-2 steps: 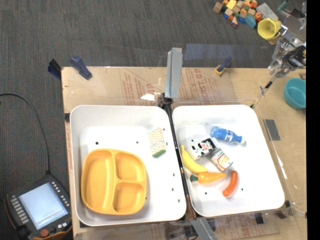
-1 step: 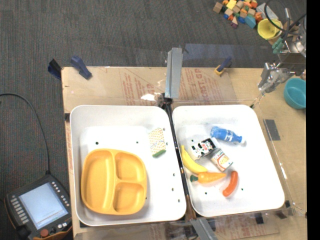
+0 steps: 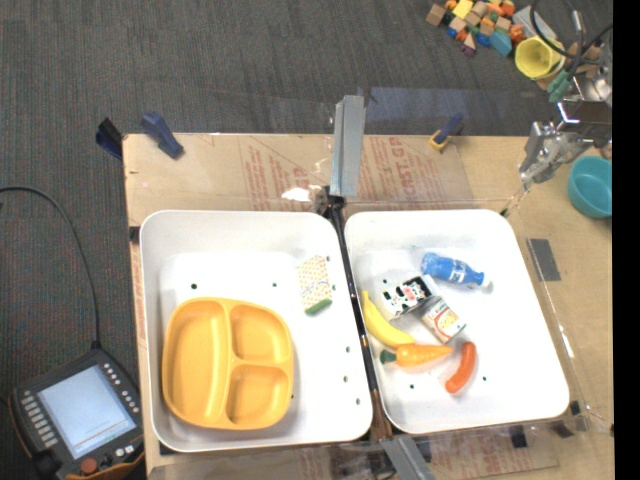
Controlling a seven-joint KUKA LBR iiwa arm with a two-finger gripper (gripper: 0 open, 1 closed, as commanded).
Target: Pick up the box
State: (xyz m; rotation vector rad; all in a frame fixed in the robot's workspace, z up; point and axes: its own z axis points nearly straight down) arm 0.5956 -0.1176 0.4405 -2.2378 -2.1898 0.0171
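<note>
A small pale box (image 3: 314,279) with a dotted pattern lies flat in the left bin (image 3: 180,238), near its right wall, with a green piece at its lower end. A black-and-white cow-print carton (image 3: 406,296) lies in the right bin (image 3: 500,388) among other items. My gripper (image 3: 537,164) hangs off the grey arm at the upper right, above the bench outside the right bin's far right corner. It is far from both boxes, and nothing is seen in it.
A yellow divided plate (image 3: 228,363) fills the left bin's lower left. The right bin also holds a blue bottle (image 3: 452,270), a small can (image 3: 442,320), a banana (image 3: 380,322), a carrot (image 3: 420,353) and a red sausage (image 3: 460,367). A teal bowl (image 3: 592,185) sits at the right edge.
</note>
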